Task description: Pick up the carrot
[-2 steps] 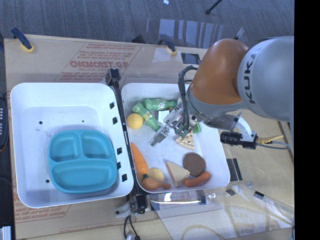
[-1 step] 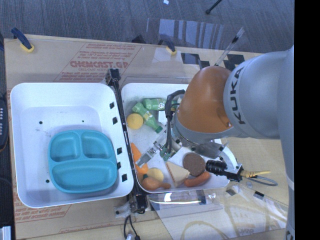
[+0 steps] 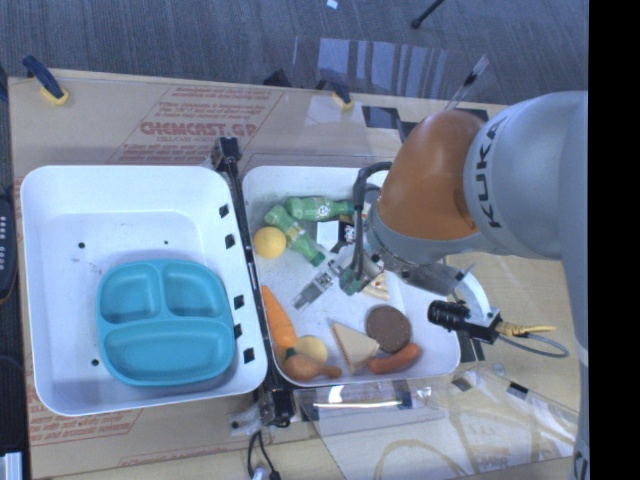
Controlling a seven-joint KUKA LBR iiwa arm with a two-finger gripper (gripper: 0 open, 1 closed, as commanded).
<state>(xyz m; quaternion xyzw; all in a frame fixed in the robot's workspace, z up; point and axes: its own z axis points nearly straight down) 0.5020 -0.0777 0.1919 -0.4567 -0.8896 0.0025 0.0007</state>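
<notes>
The carrot (image 3: 277, 317) is orange and lies lengthwise along the left wall of the right bin (image 3: 300, 180), tip pointing away from me. My gripper (image 3: 335, 280) hangs under the orange wrist band over the middle of that bin, a short way right of the carrot and slightly further back. It does not touch the carrot. The wrist hides much of the gripper, and a small green piece (image 3: 353, 283) sits right beside it.
Around the carrot lie a yellow lemon (image 3: 269, 242), a green bottle (image 3: 305, 212), a yellow fruit (image 3: 311, 348), a sandwich wedge (image 3: 352, 345), a brown round patty (image 3: 388, 327) and a sausage (image 3: 393, 361). The left bin (image 3: 60, 208) holds a blue divided tray (image 3: 165, 320).
</notes>
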